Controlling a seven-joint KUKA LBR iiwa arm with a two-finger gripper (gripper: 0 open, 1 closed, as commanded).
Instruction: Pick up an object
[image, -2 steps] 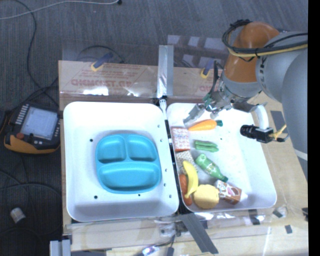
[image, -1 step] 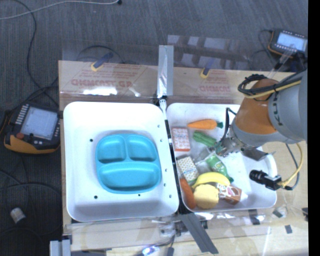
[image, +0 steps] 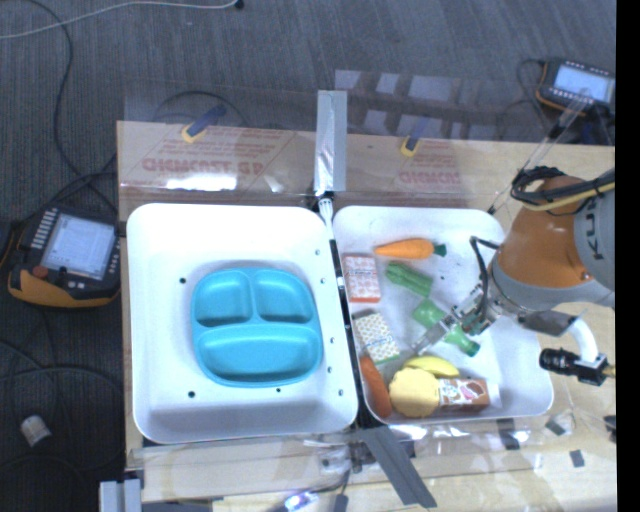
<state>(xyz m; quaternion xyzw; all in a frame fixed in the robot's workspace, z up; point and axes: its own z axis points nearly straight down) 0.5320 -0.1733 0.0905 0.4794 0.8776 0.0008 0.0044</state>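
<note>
Arm (image: 545, 255) reaches in from the right edge of the frame, orange band over the right bin (image: 520, 395). Gripper (image: 468, 322) sits low in the middle of that bin, right over the green objects (image: 432, 318); whether it's open, closed or gripping anything can't be told.

Right bin contents: carrot (image: 405, 248) toward the top, green piece (image: 408, 277) just under it, small packet (image: 361, 278) and checkered packet (image: 374, 333) along the left wall, yellow fruit (image: 414, 393) and a labelled bottle (image: 462, 392) near the bottom edge.

Left bin (image: 160, 250) holds a blue divided tray (image: 257, 325), centre-left of frame.
</note>
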